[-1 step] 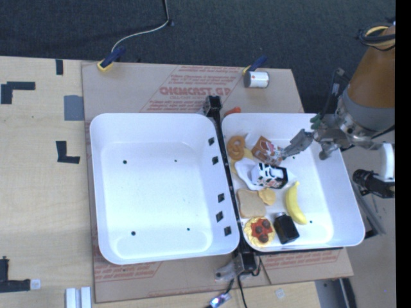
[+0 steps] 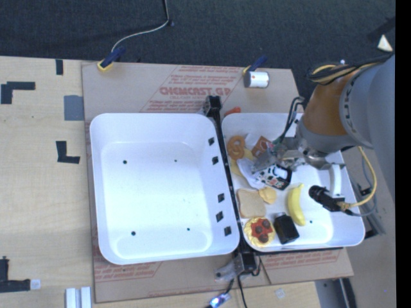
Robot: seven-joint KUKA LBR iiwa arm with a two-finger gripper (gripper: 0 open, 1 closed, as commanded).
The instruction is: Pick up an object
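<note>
Left bin (image 2: 154,191) bare white. In the right bin (image 2: 340,236) lie a pretzel (image 2: 236,147), toast (image 2: 251,203), pizza slice (image 2: 259,231) and banana (image 2: 295,203). The gripper (image 2: 275,167) seems lowered among them, likely mid-grasp; next, closing and lifting. Its fingers blur into clutter, state unclear.

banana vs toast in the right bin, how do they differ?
The banana is yellow; the toast is pale tan. The banana is a thin, curved shape; the toast is flat and roughly square. The banana lies right of the bin's middle; the toast lies near the bin's left wall. Both lie loose on the bin floor toward its front, apart from each other.
</note>
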